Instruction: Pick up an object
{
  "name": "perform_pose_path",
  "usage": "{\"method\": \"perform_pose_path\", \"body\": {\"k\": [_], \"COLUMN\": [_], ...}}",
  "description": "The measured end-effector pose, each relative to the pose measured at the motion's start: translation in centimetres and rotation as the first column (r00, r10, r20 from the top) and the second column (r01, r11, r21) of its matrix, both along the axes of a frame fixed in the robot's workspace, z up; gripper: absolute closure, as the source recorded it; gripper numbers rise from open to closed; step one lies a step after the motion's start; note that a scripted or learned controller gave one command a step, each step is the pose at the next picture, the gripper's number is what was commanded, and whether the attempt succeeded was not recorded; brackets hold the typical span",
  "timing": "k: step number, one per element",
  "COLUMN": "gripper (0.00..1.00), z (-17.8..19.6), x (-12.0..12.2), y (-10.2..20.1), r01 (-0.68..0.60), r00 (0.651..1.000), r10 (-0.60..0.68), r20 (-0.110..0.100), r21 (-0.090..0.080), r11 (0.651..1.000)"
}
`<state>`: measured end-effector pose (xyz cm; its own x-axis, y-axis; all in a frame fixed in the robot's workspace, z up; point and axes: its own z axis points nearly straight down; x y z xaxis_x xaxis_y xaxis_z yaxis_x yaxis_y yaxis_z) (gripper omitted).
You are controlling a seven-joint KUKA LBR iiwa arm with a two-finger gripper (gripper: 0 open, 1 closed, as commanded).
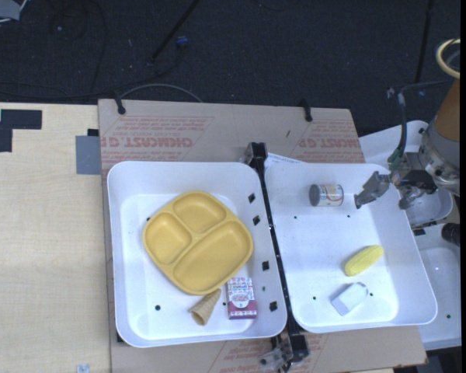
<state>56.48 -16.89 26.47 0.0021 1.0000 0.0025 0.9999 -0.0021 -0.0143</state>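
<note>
**Tool above the right bin, holding nothing**

From the camera above I see the tool (388,186) over the right bin (419,286), at its far right side. Its fingers stand apart, with nothing between them. A small can (326,194) lies just to its left. Nearer me lie a corn cob (363,259) and a white block (348,298). The left bin (120,247) holds a yellow plate (197,242).

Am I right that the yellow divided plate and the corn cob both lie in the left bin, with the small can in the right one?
Not quite: the camera view shows the corn cob in the right bin, alongside the small can. The yellow divided plate lies in the left bin.
</note>
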Motion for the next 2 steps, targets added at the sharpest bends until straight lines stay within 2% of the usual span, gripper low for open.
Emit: {"method": "perform_pose_path", "body": {"k": [1, 2], "gripper": [0.0, 0.0], "z": [0.7, -5.7], "x": [0.2, 0.4], "y": [0.0, 0.3], "r01": [-0.003, -0.002], "r00": [1.0, 1.0], "r10": [0.003, 0.002], "r20": [0.013, 0.006], "r21": [-0.003, 0.0], "r11": [1.0, 1.0]}}
